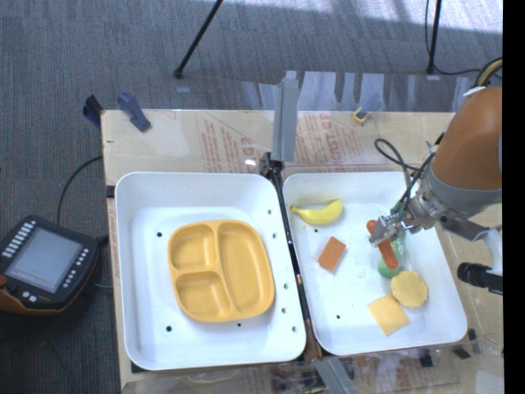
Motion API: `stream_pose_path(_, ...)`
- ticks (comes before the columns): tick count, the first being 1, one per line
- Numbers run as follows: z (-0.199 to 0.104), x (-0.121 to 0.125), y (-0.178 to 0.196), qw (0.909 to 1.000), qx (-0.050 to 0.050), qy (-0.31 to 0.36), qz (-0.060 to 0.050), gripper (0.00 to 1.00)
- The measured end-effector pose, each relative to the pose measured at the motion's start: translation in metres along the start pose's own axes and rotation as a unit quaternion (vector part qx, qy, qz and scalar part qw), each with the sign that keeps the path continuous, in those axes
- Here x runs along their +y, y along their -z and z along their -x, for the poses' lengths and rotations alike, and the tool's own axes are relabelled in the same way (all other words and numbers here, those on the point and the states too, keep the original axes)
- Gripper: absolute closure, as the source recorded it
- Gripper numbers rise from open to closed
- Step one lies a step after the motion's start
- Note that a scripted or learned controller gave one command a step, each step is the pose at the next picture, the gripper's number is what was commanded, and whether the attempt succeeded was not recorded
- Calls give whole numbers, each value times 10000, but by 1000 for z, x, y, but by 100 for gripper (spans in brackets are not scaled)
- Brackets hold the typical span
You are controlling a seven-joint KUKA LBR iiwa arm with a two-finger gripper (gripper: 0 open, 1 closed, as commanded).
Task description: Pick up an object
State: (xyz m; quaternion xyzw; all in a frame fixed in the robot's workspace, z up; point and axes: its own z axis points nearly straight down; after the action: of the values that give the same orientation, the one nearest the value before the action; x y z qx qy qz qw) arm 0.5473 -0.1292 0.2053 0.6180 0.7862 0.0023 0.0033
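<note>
Carrot point(388, 257) lies right under the end effector point(384, 235); its opening cannot be told.

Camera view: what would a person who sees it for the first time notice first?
Probably the yellow divided tray, alone in the left bin. Next, the grey and orange arm reaching from the right, its gripper low over a carrot-like toy in the right bin. A banana lies near that bin's far edge.
</note>
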Motion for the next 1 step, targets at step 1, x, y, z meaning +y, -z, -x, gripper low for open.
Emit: stream_pose_path(1, -31, 68, 6, 9983, 18, -581, -46, 100)
